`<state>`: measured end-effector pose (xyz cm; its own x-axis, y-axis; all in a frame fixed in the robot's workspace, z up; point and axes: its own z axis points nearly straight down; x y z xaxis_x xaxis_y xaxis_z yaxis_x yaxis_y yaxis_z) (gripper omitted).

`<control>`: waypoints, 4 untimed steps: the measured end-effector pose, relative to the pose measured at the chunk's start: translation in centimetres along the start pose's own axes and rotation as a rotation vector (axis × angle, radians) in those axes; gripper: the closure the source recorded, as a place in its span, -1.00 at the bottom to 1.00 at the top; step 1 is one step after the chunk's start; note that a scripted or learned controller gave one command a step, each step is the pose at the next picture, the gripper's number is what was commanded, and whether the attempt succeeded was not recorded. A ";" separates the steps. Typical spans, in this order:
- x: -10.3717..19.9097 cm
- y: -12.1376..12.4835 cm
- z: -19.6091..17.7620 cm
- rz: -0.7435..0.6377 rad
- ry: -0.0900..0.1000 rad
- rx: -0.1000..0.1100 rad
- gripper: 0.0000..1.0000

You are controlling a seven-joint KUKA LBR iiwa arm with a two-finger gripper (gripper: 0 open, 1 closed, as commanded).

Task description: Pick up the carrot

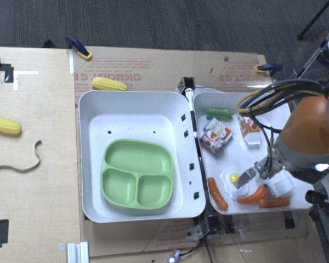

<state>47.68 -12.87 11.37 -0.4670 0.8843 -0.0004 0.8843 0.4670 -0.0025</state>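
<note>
Two orange items lie at lower right in the right bin (219, 99): the carrot (253, 195) and a sausage (217, 194). The gripper (247, 177) hovers just above the carrot, finger state indeterminate. Approach step; next, descend and close.

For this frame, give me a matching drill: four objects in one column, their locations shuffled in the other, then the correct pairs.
Objects:
1. green divided plate
2. carrot
3. green pepper
4. corn cob

Locations:
A. far end of the right bin
B. on the cardboard beyond the left bin
C. inside the left bin
D. near edge of the right bin, by the claw

Pairs: 1-C, 2-D, 3-A, 4-B
</note>
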 end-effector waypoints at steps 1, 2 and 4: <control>2.3 1.3 -2.8 0.119 -0.001 -0.002 -1.00; 7.8 4.2 -7.7 0.018 0.000 -0.001 -1.00; 7.5 4.0 -7.7 0.102 -0.001 -0.001 -1.00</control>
<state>47.75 -4.39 19.09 -0.3744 0.9273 -0.0012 0.9273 0.3744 -0.0018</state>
